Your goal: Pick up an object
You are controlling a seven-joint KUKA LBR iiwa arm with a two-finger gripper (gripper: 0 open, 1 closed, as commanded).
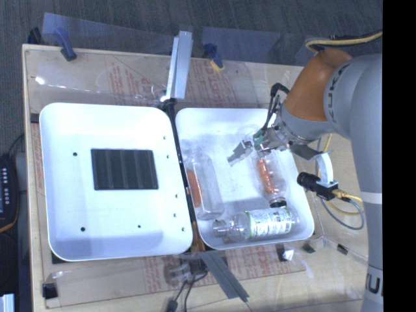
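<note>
My tool (250, 145) hangs low inside the right bin (195, 125), near its upper middle, and I cannot tell from this slanted look how it is set or whether it has anything in it. Just beside it lies a small clear bottle with orange contents (268, 177); a larger clear bottle with a printed label (260, 225) rests along the near wall, and a long clear bottle (200, 186) lies by the left wall. The left bin (58, 174) carries a dark grille (124, 169). By my reckoning nothing is lifted yet — the grasp and the raise are both left to do.
</note>
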